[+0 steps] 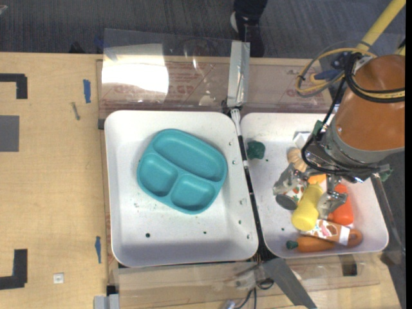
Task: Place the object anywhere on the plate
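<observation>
Teal plate: three-compartment plastic plate [182, 170] sits in the left white bin [122, 234], nothing on it.
Objects: yellow plastic piece [306, 208], orange bottle [328, 234] and other toys lie clustered in the right white bin [380, 227].
Jaws [322, 188]: low over that cluster; opening and any hold cannot be told.
Progress: transfer not yet done; lift, carry and release remain.

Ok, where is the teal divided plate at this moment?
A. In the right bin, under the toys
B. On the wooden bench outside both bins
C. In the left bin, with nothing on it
C: the teal divided plate lies in the left bin, its compartments bare.
</observation>
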Controlling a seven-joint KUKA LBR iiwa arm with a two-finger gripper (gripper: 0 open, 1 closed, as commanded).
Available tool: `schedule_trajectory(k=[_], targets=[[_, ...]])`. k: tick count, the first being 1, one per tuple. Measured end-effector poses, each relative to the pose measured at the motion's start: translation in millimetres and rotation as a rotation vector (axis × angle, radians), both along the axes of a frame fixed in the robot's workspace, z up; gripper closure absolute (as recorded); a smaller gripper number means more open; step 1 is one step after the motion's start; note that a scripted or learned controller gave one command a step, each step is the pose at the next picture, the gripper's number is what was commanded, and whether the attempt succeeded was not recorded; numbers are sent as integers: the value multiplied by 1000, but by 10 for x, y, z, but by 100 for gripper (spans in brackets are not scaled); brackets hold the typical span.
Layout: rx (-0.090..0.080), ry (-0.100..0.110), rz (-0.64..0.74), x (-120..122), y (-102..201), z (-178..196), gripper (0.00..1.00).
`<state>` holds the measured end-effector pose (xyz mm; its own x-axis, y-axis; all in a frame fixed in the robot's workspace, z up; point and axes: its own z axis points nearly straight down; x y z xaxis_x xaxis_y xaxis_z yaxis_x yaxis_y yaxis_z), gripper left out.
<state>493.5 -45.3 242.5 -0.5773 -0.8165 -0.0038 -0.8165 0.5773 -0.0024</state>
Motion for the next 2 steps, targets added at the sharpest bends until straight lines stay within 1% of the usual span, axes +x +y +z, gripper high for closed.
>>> schedule_trajectory(k=[1,2], targets=[[3,-1,125,336,743,-104,100],[0,-3,612,1290,222,-254,100]])
